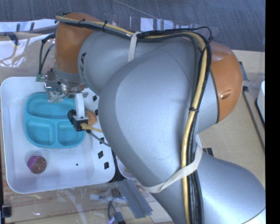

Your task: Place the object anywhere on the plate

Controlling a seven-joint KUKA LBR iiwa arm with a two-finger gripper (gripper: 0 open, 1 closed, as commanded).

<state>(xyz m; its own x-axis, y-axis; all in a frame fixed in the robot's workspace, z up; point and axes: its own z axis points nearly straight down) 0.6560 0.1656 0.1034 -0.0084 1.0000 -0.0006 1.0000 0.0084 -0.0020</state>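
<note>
In left bin (11, 171), near corner: purple ball (37, 164) on bin floor, apart from plate. Beyond it, blue plate (51, 120), three compartments. My gripper (54, 93) over plate's far compartment; grip state: cannot tell.

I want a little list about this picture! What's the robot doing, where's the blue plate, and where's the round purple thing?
arm: big grey arm with orange band, reaching in from the right over the bins
gripper: gripper above the far part of the plate
plate: blue divided plate, three compartments, lying in the left white bin
object: small round purple object, on the bin floor near the plate's near edge, not on the plate
task state: object not yet on the plate
</note>
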